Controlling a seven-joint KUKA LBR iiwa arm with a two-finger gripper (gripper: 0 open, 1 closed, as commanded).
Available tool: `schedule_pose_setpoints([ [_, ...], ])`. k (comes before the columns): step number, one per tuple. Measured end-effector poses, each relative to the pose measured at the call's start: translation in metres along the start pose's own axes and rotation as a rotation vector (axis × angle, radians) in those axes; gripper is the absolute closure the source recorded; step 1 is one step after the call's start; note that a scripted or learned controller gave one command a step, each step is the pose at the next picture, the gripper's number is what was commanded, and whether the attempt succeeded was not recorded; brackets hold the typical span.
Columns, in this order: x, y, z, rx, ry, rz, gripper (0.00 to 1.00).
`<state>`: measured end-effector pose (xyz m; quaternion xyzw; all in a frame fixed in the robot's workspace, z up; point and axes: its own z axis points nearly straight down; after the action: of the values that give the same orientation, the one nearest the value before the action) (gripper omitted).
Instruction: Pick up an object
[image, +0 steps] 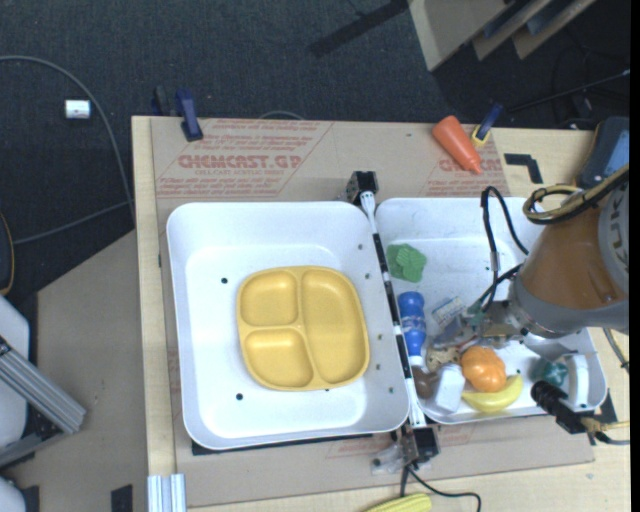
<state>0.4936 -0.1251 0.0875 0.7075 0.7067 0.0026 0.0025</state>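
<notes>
Banana (492, 398) and orange (484, 369) beside fingers (462, 333).

We see two bins, the left bin (200, 300) and the right bin (450, 220), of smooth white plastic with a faint sheen. The yellow divided plate (300, 328) looks like matt plastic, slightly dull. The counter (240, 160) is pale, flat board with red print, rather like cardboard over wood. An orange (484, 369) and a banana (494, 398) have a glossy, toy-like plastic skin. The green lump (407, 262) looks soft and rough, like cloth or sponge. The blue bottle (411, 312) shines like plastic. The arm (570, 280) wears a smooth orange band and grey casing. The floor (80, 50) is dark, rough carpet.
</notes>
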Motion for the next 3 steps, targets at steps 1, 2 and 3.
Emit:
schedule_pose_setpoints([
  [1, -0.015, -0.011, 0.0, 0.001, 0.001, -0.001, 0.0],
  [2, -0.042, -0.012, 0.001, 0.001, 0.0, -0.001, 0.0],
  [3, 0.008, 0.05, 0.0, -0.001, -0.001, -0.001, 0.0],
])
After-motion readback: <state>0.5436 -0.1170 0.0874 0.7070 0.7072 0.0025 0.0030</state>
